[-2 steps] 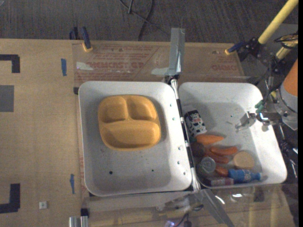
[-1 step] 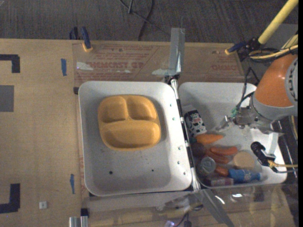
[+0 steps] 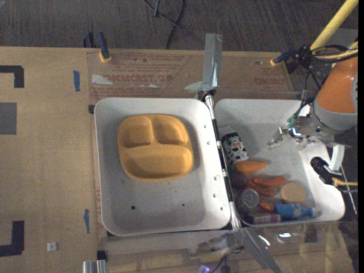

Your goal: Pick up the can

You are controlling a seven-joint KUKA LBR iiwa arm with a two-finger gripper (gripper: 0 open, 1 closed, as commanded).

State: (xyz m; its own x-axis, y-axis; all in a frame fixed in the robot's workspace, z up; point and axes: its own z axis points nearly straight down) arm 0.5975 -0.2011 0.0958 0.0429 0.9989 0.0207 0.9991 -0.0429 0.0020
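I am watching the arm [image 3: 338,92] reaching in from the right edge of the frame, its orange band sitting high over the upper right corner of the right bin [image 3: 259,115]. The gripper [image 3: 291,134] is hanging over bare bin floor in the upper right part of that bin, and I am not seeing anything between its fingers; from this slant I cannot tell how wide the jaws are standing. The can [image 3: 248,199] is lying low in the same bin, toward the lower middle of the frame, its grey round end facing up at me, well apart from the gripper. It is sitting wedged into a heap: a carrot-like orange piece [image 3: 252,166] just above it, a reddish sausage shape [image 3: 268,181] beside it, a tan round disc [image 3: 294,193] to its right, and a blue bottle [image 3: 293,211] lying just below. A black-and-white patterned carton [image 3: 234,146] is leaning against the divider further up. I am judging the clutter is piling there because the bin floor is sloping toward that corner. The left bin [image 3: 108,169] is holding a yellow divided tray [image 3: 154,147], which is playing no part here. I am reckoning the approach is not yet begun, and crowded neighbours will be making a clean grip awkward.
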